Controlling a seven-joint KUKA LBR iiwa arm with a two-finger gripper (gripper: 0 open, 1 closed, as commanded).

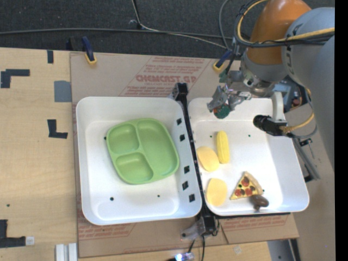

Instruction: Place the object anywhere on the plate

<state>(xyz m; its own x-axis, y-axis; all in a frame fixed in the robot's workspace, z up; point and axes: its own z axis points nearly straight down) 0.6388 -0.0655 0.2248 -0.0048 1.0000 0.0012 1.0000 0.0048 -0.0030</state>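
- Plate (142,151): green, three compartments, sits in left bin (89,145), nothing on it. Tilted a bit in plan, roughly centre of bin.
- Which object is meant isn't said. Candidates all in right bin (283,173): corn cob (222,147), two yellow slices (207,159) (217,191), pizza wedge (246,186) w/ a small brown lump (260,202) touching its lower corner.
- Corn + upper slice lie just beside each other, maybe touching; lower slice + pizza near the front wall.
- Gripper (223,106) hangs over back-left corner of right bin, near the divider (185,145). Dark/teal tip visible; can't tell if it is spread or closed, nor if anything is in it.
- Rel. to gripper: corn is nearest, just in front of it; slices further fwd; pizza well apart, toward front-right. Plate is across the divider, to its left-front.
- Risks (judgement): corn and slice so close that a grab could nudge or take both; flat slices hard to pinch off the floor; round cob may roll or slip out; carry path crosses the divider, so a low pass could clip it and drop the item short of plate.
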